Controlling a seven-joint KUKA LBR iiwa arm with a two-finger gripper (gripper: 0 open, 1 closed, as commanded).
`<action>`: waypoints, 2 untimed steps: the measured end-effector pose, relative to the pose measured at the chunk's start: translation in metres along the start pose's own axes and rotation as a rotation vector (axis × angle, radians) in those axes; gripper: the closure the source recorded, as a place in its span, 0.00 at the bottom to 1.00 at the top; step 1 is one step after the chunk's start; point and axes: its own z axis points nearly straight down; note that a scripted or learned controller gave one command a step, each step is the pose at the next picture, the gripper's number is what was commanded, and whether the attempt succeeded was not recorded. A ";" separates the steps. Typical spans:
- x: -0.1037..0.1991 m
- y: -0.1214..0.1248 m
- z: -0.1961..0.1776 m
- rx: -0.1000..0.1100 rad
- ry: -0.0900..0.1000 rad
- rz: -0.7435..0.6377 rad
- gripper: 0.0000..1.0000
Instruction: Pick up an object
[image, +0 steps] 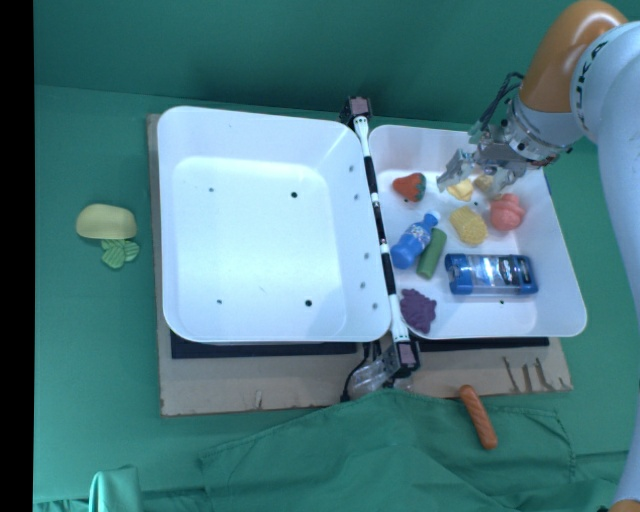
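My gripper (478, 180) hangs low over the back of the right bin (560, 300), open, its fingers spread either side of a small yellow piece (462, 188). I cannot tell whether they touch it. Close by lie a red strawberry (408, 186), a pink lumpy toy (506, 212) and a yellow lumpy toy (468, 226). Further forward are a blue bottle (414, 241), a green cylinder (432, 254), a blue packet (490, 273) and purple grapes (418, 310).
The left bin (200, 130) stands beside the right one, with a hinged divider (378, 230) between them. On the cloth to the left lie a yellow toy (105, 221) and a green leaf (118, 253). An orange sausage (479, 416) lies in front of the bins.
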 end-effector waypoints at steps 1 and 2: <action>-0.001 0.002 -0.014 -0.008 -0.003 0.003 1.00; -0.024 0.017 -0.003 0.007 0.003 -0.001 1.00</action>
